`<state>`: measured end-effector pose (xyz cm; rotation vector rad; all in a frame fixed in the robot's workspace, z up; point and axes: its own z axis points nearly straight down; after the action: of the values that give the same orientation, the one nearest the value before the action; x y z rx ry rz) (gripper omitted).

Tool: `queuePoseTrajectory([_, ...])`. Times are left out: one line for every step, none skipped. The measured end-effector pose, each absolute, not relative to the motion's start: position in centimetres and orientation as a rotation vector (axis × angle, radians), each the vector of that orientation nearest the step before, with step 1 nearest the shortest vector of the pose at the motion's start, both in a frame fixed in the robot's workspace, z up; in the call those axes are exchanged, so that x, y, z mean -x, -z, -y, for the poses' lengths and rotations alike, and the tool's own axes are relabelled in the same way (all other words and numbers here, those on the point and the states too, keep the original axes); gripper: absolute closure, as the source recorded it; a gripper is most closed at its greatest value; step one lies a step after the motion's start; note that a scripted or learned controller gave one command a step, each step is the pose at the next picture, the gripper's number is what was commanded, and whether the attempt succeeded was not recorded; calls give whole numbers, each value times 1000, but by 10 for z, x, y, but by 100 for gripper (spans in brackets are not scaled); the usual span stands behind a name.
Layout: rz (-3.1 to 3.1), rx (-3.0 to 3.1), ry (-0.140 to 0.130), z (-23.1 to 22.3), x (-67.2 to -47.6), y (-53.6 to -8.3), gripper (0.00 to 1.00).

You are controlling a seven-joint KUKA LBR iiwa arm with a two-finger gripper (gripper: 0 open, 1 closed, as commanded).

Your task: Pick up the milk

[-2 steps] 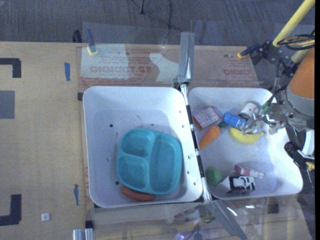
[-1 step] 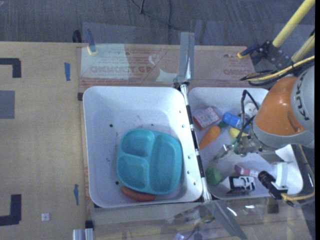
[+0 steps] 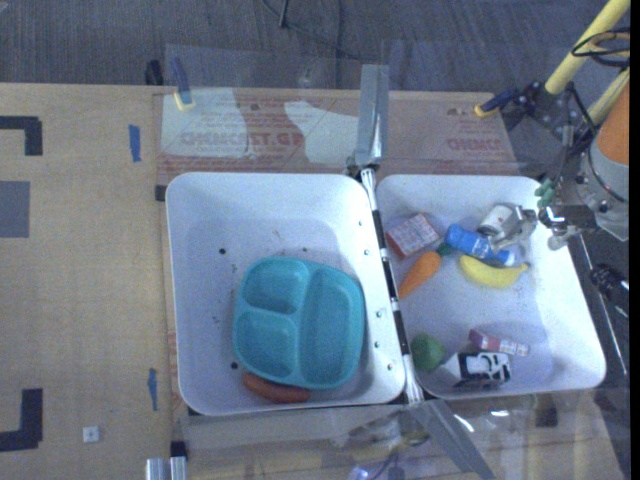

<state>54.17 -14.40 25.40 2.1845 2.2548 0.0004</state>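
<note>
Right now your silver two-finger jaws (image 3: 508,224) sit over the blue bottle (image 3: 470,240), far from the small black-and-white milk carton (image 3: 485,367) near that bin's front edge; their state I cannot tell, so you're pre-approach: travel to the carton next

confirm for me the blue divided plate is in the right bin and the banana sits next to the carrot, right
Not quite: the camera view shows the blue divided plate in the left bin, not the right one. The banana does sit next to the carrot.

The arm (image 3: 612,138) was cut off at the right edge; a red item (image 3: 272,389) was half hidden under the teal tray (image 3: 300,320).
</note>
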Motion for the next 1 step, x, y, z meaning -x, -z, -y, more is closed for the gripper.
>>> queuePoseTrajectory([-2255, -2184, 0, 144, -542, -254, 0])
